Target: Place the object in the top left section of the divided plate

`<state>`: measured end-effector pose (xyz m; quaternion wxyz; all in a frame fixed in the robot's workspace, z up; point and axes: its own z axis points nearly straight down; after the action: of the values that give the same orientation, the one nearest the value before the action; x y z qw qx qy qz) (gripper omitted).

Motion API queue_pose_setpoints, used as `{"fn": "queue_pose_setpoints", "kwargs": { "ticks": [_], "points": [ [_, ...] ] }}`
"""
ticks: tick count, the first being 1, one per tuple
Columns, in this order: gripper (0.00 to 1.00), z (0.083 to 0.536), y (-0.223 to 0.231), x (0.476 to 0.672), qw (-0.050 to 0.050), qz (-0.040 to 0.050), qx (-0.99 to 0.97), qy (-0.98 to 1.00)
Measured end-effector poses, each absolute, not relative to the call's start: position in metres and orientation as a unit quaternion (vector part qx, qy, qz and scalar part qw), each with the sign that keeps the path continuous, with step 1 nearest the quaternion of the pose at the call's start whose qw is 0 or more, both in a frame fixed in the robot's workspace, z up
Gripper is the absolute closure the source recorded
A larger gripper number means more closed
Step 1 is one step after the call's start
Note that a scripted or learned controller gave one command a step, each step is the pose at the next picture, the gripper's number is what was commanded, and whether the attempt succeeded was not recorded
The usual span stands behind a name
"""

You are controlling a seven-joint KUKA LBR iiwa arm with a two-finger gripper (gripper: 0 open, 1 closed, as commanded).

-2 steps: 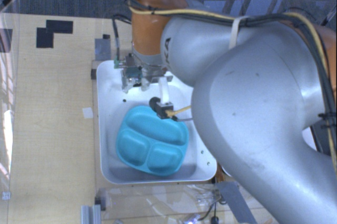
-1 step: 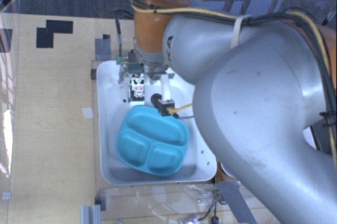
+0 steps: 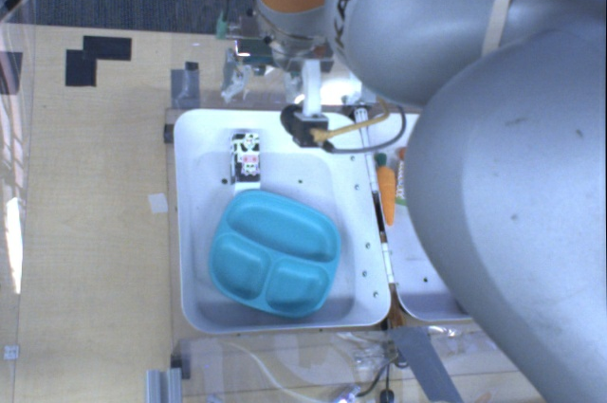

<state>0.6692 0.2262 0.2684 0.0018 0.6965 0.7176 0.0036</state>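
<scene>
Pincer [image 3: 273, 74] hangs over the 12 o'clock rim of the left bin [image 3: 190, 230]; whether it is apart or together cannot be told. The bin holds a blue divided plate [image 3: 275, 254]. A small black-and-white box [image 3: 246, 155] lies just beside the plate, at its 11 o'clock.

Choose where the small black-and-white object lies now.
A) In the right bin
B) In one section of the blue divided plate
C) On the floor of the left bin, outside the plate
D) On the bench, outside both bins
C: the black-and-white object lies on the white floor of the left bin, beyond the far rim of the blue divided plate, not in any of its sections.
</scene>
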Motion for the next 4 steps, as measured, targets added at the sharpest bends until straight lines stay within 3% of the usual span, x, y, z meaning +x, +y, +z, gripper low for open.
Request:
{"fn": "queue_pose_setpoints", "kwargs": {
  "ticks": [1,2,3,4],
  "points": [
    [0.00,0.374,0.207,0.669,0.003,0.0036,0.596,0.803],
    [1.00,0.386,0.210,0.669,0.005,0.0062,0.592,0.806],
    [1.00,0.238,0.222,0.668,0.001,0.0012,0.571,0.821],
    [1.00,0.197,0.226,0.669,0.001,0.0020,0.573,0.820]
  ]
}}
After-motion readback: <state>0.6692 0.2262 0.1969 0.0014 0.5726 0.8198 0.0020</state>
